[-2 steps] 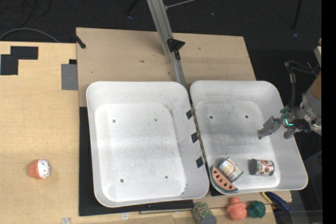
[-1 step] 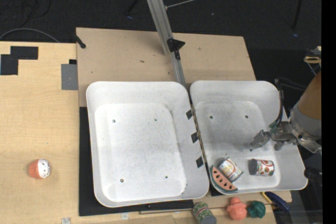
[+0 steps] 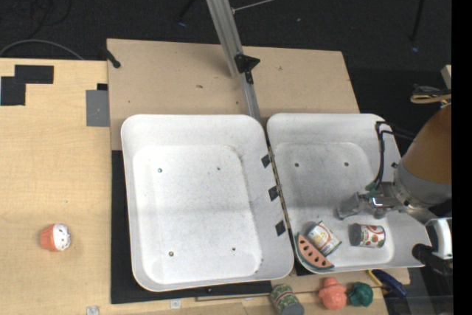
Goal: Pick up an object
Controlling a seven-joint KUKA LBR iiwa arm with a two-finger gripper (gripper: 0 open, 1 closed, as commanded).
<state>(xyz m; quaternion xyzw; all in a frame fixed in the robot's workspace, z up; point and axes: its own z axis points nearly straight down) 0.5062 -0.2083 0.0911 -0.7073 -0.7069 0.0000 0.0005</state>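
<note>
Dark floor and loose cables surround my bench (image 3: pixel 177 77), a tan board bearing two white bins, with a metal rail (image 3: pixel 221 11) slanting up from between them. From where I sit, the left bin (image 3: pixel 140 133) shows bare white floor. My arm (image 3: pixel 431 158) comes over the right bin (image 3: pixel 324 125) from the right, orange band showing, and the gripper (image 3: pixel 360 204) hangs low over that bin's near half. I cannot tell how its fingers stand; they blur into grey metal, and nothing shows between them.

Just below the gripper lies a can (image 3: pixel 368 235) on its side, long axis roughly left to right, grey end facing left. Its label is white with a red patch; no lettering is readable. Beside it, to the left, a second can (image 3: pixel 323 237) lies tilted, white label with red and yellow marks, possibly a picture. A watermelon slice (image 3: pixel 313 254) sits at that bin's front left corner.
</note>
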